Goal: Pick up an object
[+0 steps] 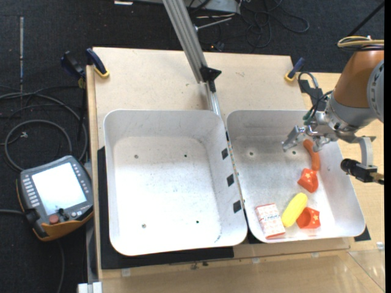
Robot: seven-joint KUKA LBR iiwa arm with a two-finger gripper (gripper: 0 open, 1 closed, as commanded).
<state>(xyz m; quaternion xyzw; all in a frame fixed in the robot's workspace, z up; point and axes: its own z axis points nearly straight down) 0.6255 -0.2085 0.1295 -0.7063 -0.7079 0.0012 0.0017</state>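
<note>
My gripper [305, 140] hangs over the far right part of the right bin [263, 133], and its fingers stand open. Just below it lies a thin orange carrot-shaped toy [315, 159], whose upper end reaches in under the gripper; I cannot tell whether they touch. Further toward the front lie a red-orange wedge [308, 180], a yellow banana-like piece [294, 208], a red block [310, 218] and a small white and red box [269, 220].
The left bin [122, 127] sits beside the right one, with a raised rim between them. A slanted metal rail [186, 35] runs from the top of the view down to that divider. A teach pendant [55, 194] lies on the floor at left.
</note>
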